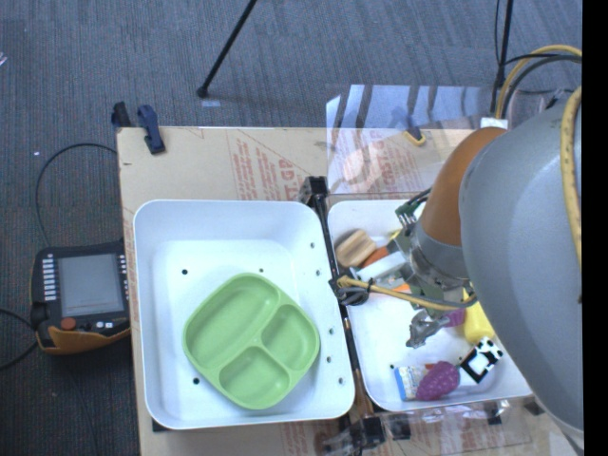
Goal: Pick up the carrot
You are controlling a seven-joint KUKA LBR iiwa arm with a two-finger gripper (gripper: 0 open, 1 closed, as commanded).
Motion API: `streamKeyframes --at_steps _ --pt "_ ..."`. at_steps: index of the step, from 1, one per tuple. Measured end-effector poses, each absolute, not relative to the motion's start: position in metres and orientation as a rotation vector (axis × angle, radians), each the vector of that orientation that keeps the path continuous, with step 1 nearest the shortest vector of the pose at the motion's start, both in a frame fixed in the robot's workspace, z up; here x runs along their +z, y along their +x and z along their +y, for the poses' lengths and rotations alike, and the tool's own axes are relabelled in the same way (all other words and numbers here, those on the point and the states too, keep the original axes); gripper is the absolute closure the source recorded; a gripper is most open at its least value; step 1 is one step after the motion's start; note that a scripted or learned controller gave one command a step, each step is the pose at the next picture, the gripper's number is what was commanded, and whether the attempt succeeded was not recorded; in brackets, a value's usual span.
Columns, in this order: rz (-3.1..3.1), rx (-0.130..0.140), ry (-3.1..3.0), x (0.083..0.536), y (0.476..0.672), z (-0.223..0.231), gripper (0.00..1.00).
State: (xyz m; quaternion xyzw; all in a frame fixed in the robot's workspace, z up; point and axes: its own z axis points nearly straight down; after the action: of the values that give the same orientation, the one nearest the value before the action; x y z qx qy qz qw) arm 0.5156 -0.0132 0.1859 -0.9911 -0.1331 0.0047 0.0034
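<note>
**Arm low over the right bin, carrot beside the wooden block**

Camera view: the grey arm with its orange band reaches in from the right and covers much of the right-hand shallow white bin (380,388). Its metal two-finger gripper (425,331) hangs over the bin floor; how far it is open cannot be told, and nothing is seen held in it. The small orange carrot (378,254) lies in the far left part of that bin, just beside a tan wooden block (353,246) and partly hidden by the wrist. At the near edge lies a purple bunch of grapes (438,380). The left-hand white bin (161,255) holds a green three-compartment plastic plate (251,339).
</note>
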Motion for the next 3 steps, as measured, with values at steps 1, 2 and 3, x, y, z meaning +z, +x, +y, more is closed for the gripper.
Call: streamKeyframes --at_steps 1,2,3 --pt "-0.417 0.015 -3.107 0.186 0.516 -0.013 0.00" --pt "-0.320 0.005 -3.120 0.086 0.518 -0.088 0.00" --pt "-0.333 0.026 -3.107 0.094 0.516 -0.086 1.00"
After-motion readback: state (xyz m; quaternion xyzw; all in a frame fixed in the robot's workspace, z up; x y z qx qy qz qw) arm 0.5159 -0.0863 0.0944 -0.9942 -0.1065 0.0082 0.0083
